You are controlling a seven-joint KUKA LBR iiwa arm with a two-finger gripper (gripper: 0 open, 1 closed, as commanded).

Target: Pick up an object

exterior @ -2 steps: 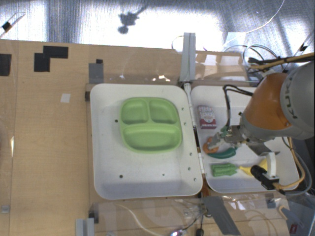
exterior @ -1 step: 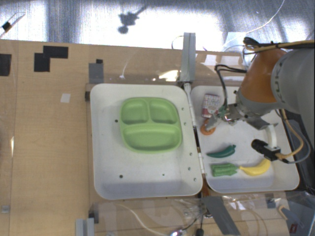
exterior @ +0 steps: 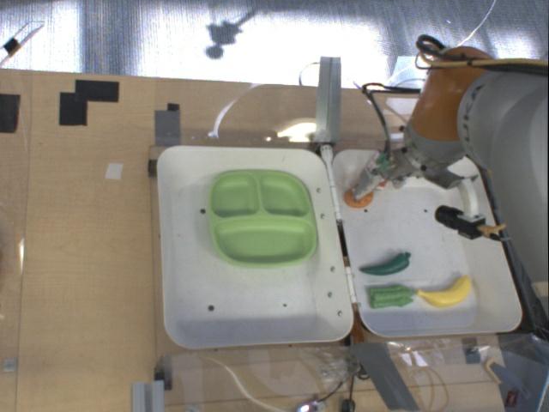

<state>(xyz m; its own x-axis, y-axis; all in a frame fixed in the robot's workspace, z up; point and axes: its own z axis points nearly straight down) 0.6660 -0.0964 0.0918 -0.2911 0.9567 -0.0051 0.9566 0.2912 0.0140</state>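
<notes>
My gripper (exterior: 371, 184) is low in the far left corner of the right bin (exterior: 480, 316), right over a small orange object (exterior: 358, 199) that peeks out beneath it. Nearer the front of that bin lie a dark green pepper-like piece (exterior: 386, 264), a green block-shaped toy (exterior: 391, 296) and a yellow banana (exterior: 447, 293), all apart from the gripper. The view is too small to tell how the gripper meets the orange object.
A green divided plate (exterior: 262, 216) lies in the left bin (exterior: 184, 307). A metal post (exterior: 328, 101) stands behind the wall between the bins. The arm's grey body and orange band (exterior: 446, 93) cover the right bin's far right side.
</notes>
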